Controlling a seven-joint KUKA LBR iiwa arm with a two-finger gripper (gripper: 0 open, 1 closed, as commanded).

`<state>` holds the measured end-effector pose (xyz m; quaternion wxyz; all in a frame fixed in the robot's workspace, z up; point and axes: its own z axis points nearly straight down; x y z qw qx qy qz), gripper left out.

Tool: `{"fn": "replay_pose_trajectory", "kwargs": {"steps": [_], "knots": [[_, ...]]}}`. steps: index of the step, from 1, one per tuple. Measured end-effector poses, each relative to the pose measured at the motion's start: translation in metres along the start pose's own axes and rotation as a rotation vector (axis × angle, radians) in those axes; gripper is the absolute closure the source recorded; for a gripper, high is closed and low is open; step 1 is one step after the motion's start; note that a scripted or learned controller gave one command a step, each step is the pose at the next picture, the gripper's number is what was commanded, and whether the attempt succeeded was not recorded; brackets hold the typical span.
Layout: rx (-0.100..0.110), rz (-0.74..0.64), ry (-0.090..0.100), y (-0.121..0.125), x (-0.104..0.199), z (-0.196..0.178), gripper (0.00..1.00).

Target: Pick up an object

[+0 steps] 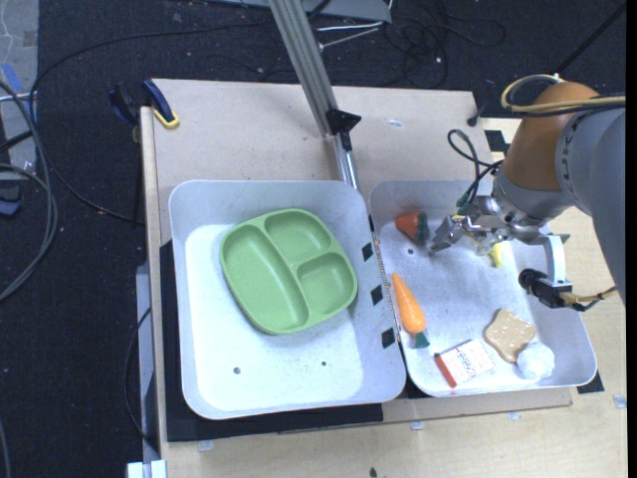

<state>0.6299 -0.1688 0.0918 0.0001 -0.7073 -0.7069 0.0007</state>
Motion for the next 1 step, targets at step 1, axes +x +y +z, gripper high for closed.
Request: {"fn": "replay_pose_trajectory", "kwargs": {"steps": [1], "knots": [[-0.003,-0.001,-0.001,0.0009,0.0000,-0.0116,1.00]]}}
